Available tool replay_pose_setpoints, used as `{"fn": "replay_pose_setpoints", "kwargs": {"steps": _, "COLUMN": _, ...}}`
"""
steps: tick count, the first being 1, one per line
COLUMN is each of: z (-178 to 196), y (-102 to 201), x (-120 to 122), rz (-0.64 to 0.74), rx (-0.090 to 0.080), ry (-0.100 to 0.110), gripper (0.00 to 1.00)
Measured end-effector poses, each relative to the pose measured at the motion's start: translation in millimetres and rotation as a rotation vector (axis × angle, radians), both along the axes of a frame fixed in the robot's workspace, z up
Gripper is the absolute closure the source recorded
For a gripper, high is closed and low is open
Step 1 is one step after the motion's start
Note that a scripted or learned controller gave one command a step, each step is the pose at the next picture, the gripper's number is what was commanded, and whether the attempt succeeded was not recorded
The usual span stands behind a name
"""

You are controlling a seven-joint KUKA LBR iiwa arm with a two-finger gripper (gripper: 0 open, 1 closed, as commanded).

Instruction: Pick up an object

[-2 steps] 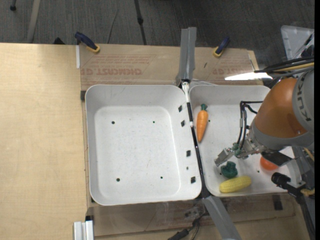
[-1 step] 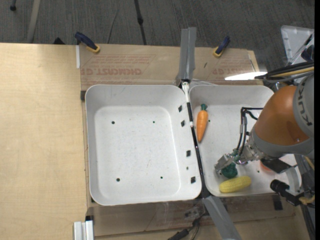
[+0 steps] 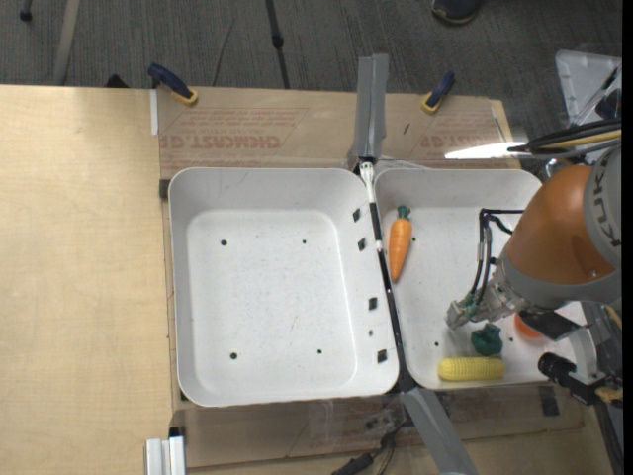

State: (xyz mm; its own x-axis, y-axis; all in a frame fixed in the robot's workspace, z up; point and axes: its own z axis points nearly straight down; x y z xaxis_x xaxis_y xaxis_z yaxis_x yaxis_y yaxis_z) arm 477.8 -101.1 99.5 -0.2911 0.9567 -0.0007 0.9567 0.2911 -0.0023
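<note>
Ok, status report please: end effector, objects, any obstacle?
End effector low in right bin, just above green toy. Corn beside it. Carrot apart, by left wall.

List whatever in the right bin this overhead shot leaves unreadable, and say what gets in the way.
- Gripper, camera view: small and cluttered with cables, so open or shut is unreadable.
- Dark green object: too small and partly under the gripper to identify; contact unclear.
- Orange-red object: mostly hidden by the arm's wrist.
- Right bin: its right side is covered by the arm.
- Carrot and corn cob read clearly.
</note>
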Motion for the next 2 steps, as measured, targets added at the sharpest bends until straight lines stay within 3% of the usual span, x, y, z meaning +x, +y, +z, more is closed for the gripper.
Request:
{"fn": "replay_pose_setpoints", "kwargs": {"steps": 1, "z": 117.5, "y": -22.8, "x": 59.5, "rz": -0.148, "rx": -0.001, "ry": -0.002, "gripper": 1.00}}
{"fn": "replay_pose_setpoints", "kwargs": {"steps": 2, "z": -8.0, "y": -74.2, "x": 7.0, "rz": -0.085, "rx": 0.000, "ry": -0.001, "gripper": 1.00}}
